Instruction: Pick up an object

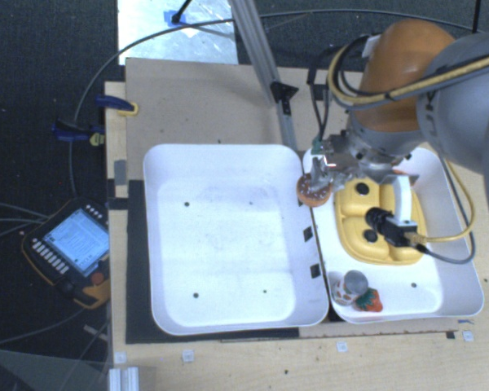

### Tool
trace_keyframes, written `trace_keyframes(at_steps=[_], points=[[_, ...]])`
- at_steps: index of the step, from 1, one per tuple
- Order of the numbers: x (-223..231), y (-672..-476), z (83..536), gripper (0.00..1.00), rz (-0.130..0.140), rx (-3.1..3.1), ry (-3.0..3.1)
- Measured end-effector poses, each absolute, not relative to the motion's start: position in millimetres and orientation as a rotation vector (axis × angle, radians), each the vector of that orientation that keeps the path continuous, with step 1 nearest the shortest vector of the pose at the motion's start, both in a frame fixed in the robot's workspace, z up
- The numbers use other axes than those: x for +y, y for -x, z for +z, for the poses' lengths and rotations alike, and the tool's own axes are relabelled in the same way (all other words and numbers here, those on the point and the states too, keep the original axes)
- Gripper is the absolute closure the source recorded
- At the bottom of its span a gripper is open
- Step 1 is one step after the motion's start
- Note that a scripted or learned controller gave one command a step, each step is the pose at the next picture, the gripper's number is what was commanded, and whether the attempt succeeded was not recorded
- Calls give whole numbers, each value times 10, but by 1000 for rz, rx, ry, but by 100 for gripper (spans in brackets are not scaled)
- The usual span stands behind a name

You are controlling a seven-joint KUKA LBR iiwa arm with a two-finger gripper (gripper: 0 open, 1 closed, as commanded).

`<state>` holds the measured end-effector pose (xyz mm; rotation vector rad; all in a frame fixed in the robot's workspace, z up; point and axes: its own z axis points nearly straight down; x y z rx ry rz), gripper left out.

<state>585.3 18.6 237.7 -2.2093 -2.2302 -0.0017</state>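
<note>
One brown disc [312, 191] sits just below the fingers [320, 169]; their state unclear

Arm [440, 80] hides right bin's [448, 300] far end.

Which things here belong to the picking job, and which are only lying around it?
Belong to the job:
- two-finger gripper
- yellow plastic moulded object
- small round brown object at the gripper
- small grey and red objects
- right white bin
- left white bin

Just lying about:
- handheld pendant with lit screen
- blue clamps
- loose cables
</note>
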Motion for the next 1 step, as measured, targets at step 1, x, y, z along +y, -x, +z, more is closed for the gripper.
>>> trace_keyframes(at_steps=[1], points=[[705,-5651,2451,100,-3,-2231,2208]])
